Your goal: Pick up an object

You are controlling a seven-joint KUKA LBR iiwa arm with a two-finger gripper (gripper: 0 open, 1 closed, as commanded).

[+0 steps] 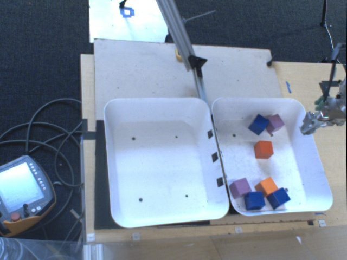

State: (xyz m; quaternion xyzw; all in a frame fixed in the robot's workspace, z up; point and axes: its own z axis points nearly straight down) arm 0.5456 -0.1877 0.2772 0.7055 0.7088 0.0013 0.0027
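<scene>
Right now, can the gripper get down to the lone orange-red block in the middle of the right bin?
Probably yes. The gripper sits at the right bin's right rim, and the orange-red block stands alone on bare floor, apart from the cubes above and below it. Nothing lies between them.

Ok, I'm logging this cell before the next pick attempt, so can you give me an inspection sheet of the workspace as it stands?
Surface: wooden bench bearing two shallow white bins side by side.
Job's things: right bin holds seven blocks: blue block touching purple block near the back; red-orange block alone mid-bin; a front cluster of purple, orange and two blue.
Left bin: no blocks seen.
Clutter: nothing seen on the bench beyond the bins.
Gripper: gripper at the right bin's right rim, apart from the blocks.
Cables: black cables looped on the floor, left.
Surroundings: handheld pendant lower left; dark carpet.
</scene>
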